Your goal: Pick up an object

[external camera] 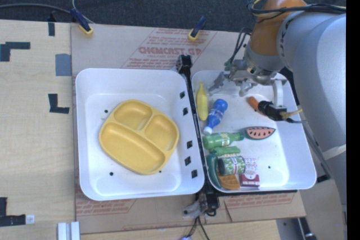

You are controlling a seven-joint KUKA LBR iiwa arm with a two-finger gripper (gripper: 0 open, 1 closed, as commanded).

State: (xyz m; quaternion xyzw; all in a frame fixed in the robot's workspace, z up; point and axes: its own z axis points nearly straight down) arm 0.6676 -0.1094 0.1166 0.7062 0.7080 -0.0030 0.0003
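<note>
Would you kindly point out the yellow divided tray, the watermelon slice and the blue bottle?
yellow divided tray (pixel 139 136), camera view, centre ridge.
watermelon slice (pixel 260 133), camera view, red flesh.
blue bottle (pixel 216 113), camera view, body middle.

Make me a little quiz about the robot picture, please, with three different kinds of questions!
1. True or false: the yellow divided plate lies in the left bin.
2. Which thing lies closest to the watermelon slice toy? A) the blue bottle B) the green bottle C) the yellow divided plate
3. Fill in: the robot's hand hovers over the far part of the ____ bin.

Key:
1. True.
2. B; the green bottle's end almost meets the slice.
3. Right; that bin also holds the yellow banana toy along its left wall.
</note>
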